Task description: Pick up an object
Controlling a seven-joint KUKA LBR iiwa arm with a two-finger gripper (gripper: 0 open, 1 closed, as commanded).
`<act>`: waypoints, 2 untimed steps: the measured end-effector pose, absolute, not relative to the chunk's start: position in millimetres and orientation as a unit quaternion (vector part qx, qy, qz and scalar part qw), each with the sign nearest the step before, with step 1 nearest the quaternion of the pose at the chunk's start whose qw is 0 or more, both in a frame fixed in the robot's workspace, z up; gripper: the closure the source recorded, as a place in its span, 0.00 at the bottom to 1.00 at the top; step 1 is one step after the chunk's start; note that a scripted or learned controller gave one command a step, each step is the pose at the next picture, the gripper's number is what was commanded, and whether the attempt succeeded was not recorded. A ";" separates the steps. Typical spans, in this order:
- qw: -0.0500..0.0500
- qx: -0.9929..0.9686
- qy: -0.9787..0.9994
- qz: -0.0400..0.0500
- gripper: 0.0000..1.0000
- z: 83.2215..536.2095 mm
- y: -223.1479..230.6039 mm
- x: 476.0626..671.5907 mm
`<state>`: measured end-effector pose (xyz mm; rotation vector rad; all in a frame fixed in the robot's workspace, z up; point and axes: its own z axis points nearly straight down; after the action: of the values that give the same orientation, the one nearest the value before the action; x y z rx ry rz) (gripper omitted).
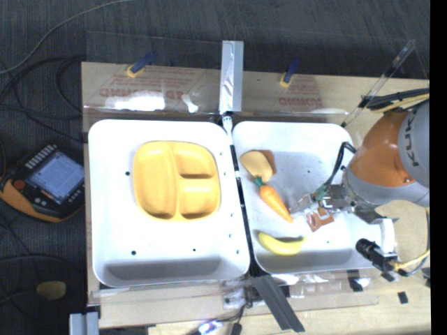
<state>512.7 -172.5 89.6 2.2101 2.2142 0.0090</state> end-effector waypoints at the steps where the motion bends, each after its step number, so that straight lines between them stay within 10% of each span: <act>1: 0.008 0.745 0.667 0.003 0.00 89.4 -150.0 509.0; 2: 0.006 0.745 0.667 0.003 1.00 98.3 -149.2 509.0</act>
<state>509.0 -149.2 98.3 2.3311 2.0884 0.0107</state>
